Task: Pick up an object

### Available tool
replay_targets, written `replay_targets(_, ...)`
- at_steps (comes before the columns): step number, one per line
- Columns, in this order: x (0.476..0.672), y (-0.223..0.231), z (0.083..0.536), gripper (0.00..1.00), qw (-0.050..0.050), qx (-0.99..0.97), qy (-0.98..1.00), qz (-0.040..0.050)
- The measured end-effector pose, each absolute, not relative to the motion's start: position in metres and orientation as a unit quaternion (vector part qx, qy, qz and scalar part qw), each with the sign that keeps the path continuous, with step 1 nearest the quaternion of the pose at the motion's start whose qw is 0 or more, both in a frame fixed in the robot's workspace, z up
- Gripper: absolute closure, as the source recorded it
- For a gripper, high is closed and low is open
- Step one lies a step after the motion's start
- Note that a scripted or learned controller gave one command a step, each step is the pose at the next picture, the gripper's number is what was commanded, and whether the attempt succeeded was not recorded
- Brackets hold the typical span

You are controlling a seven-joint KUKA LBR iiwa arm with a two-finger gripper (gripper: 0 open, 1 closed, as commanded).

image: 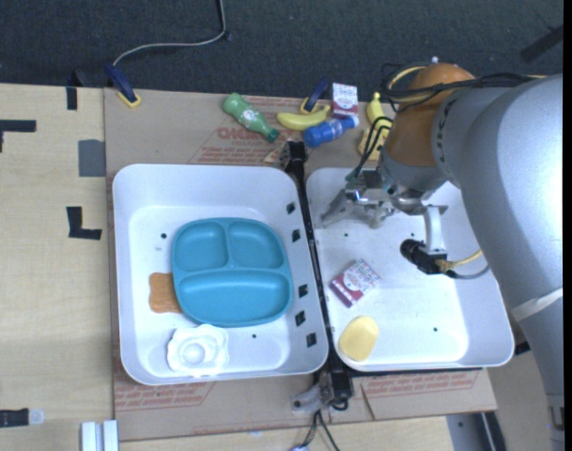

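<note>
Two white bins sit side by side on the bench. Left bin (135,280) holds a blue divided plate (232,272), an orange toast-like piece (161,292) tucked at its left edge, and a white fried-egg toy (195,351) near the front. Right bin (473,332) holds a small red-and-white packet (355,281) and a yellow rounded piece (358,337), near each other but apart.

Gripper (365,205) is at the back-left of the right bin, low, well apart from both candidates. Whether it is open or closed: cannot tell at this resolution. Nothing visibly held.

Risks, as judged:
- Packet lies flat; fingers may skid over it or pinch only an edge.
- Yellow piece sits close to the bin's front-left wall; a descent there may clip the wall or divider.
- Its rounded shape may squirt out on closing.

Writing: packet print is too small to read. Red lettering on the cardboard (220,144) behind the bins is illegible. Behind them also lie a green bottle (250,117), a banana (302,117) and a blue bottle (327,132); no labels readable.
</note>
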State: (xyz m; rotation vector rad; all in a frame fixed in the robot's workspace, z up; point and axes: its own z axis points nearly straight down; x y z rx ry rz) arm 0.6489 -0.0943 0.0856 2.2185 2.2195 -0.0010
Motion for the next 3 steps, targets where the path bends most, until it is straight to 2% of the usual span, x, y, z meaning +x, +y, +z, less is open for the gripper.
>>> replay_targets(1, 0.634, -0.105, 0.086, 0.0, 0.002, 0.707, 0.707, 0.0006)
replay_targets(2, 0.669, -0.101, 0.085, 0.0, 0.001, 0.707, 0.707, 0.0007)
replay_targets(3, 0.659, -0.099, 0.085, 0.0, 0.002, 0.707, 0.707, -0.0002)
